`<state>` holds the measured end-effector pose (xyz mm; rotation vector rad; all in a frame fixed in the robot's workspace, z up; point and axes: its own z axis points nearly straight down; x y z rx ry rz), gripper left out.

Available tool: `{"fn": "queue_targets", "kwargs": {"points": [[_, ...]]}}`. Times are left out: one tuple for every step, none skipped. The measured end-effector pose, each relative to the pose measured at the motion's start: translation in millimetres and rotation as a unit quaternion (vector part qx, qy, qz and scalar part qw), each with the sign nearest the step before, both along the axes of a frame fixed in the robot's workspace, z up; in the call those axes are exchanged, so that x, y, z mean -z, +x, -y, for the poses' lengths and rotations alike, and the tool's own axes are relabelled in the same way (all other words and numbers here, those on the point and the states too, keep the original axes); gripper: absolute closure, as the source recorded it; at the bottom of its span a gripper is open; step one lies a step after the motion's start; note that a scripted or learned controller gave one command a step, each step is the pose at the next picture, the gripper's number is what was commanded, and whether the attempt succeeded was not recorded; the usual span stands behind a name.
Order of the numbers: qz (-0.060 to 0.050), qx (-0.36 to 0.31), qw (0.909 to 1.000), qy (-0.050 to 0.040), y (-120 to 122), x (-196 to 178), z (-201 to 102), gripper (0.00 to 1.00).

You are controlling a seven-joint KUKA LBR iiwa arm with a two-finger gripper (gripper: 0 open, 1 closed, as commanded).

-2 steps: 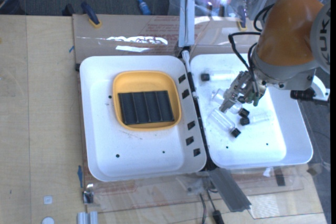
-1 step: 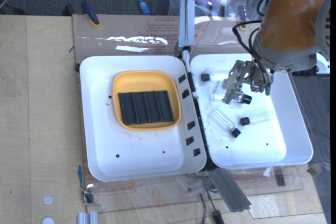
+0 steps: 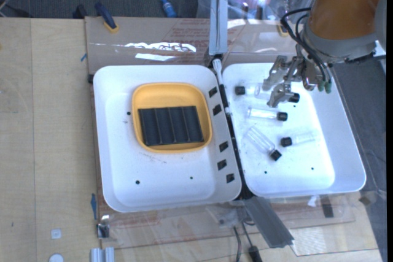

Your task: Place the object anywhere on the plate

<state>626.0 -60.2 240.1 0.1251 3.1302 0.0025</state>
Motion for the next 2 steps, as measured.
{"fn": "queue_targets", "kwargs": {"points": [[0.001,-0.121,0.9926,-0.0007,36,-36,-3,1.0],[-0.002,-0.252,0.9678,-0.0008,42,-7,10,1.0]]}}
